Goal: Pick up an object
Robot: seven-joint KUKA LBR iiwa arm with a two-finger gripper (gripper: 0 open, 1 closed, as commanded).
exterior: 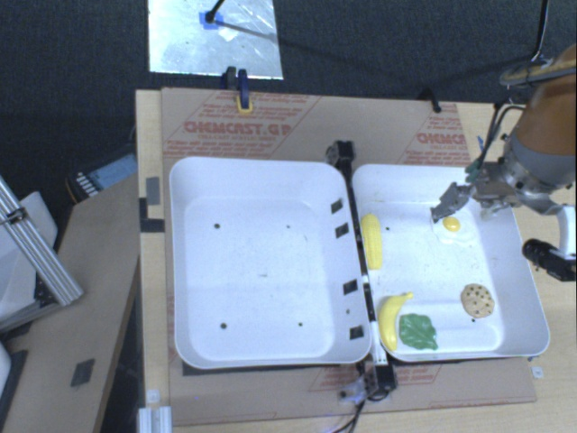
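My gripper [464, 207] hangs over the far part of the right bin [514, 269], just above and beside a small fried-egg toy [451, 226] with a yellow yolk. I see nothing held in it. On the same bin's floor, a yellow corn cob [370, 240] rests along the left wall. A yellow banana [392, 318] and a green leafy piece [417, 332] sit in the near left corner. A round speckled cookie [477, 300] lies near the right side.
The left bin [189, 242] stands beside the right one, with a black-clipped divider [352, 242] between them. Both rest on a cardboard sheet [270, 120]. A foil square [215, 25] lies beyond the bench, and an aluminium rail [36, 260] stands at the left.
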